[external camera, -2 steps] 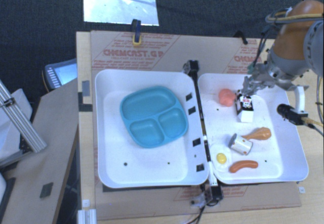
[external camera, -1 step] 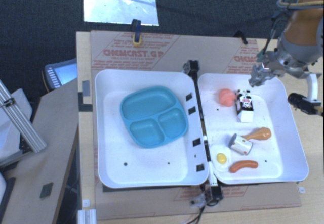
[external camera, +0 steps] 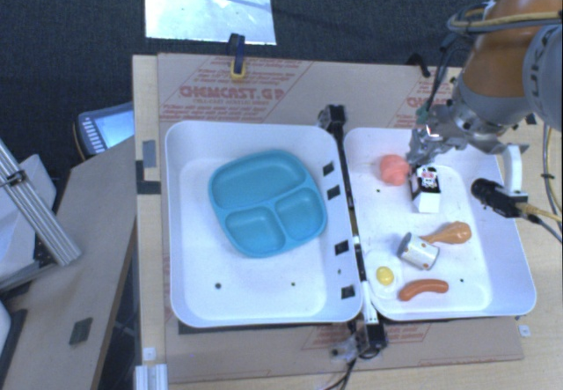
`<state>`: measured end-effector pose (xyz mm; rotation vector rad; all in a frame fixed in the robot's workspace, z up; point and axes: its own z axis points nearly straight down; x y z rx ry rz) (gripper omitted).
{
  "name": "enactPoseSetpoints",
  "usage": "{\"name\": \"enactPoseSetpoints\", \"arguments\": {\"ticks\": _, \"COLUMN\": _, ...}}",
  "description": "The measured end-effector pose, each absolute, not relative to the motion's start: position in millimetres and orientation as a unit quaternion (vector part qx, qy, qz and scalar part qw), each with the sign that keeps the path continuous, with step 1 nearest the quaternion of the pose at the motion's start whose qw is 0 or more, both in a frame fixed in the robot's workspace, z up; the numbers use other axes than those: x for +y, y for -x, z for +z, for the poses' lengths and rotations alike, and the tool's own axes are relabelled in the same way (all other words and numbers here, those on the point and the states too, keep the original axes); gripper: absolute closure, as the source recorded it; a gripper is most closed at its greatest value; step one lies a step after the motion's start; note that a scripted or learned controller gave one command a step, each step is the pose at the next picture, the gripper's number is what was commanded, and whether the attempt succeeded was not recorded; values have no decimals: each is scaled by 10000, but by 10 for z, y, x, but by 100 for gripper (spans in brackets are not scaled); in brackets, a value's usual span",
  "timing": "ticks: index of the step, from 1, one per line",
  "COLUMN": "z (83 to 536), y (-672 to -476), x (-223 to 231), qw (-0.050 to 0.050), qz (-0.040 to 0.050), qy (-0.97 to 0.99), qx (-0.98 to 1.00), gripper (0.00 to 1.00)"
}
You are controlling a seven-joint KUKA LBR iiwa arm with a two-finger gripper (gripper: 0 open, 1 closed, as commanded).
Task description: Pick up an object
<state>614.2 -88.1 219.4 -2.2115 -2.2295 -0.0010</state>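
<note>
Bench [external camera: 290,89]: brown board surface, carrying two shallow white bins side by side. Left bin [external camera: 189,203] holds one item, a light-blue divided plate [external camera: 266,214] with three compartments, lying flat near the bin's centre and turned at a slant. Right bin [external camera: 506,283] holds the small items. Arm [external camera: 515,36], grey with orange band, reaches in from the right over the far part of the right bin. Gripper [external camera: 424,150] hangs low over the far-left area of that bin, just above a small white carton [external camera: 428,189] with a dark printed face; whether it is spread or pressed together cannot be told, and no object is seen gripped. Pink-orange ball [external camera: 395,169] lies just left of the carton, close beside the gripper. Orange drumstick-shaped toy [external camera: 449,233] lies nearer the camera, mid-bin. Small grey-and-white can [external camera: 417,250] lies on its side just left of the drumstick. Orange-red sausage [external camera: 423,290] lies near the front wall. Fried-egg toy [external camera: 384,275], white with yellow yolk, sits at the front-left corner, left of the sausage.
</note>
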Motion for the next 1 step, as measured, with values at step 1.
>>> {"name": "enactPoseSetpoints", "arguments": {"ticks": 1, "z": 2301, "y": -5879, "x": -422, "qw": 8, "qz": -8, "qy": 7040, "qx": -7102, "gripper": 100}}
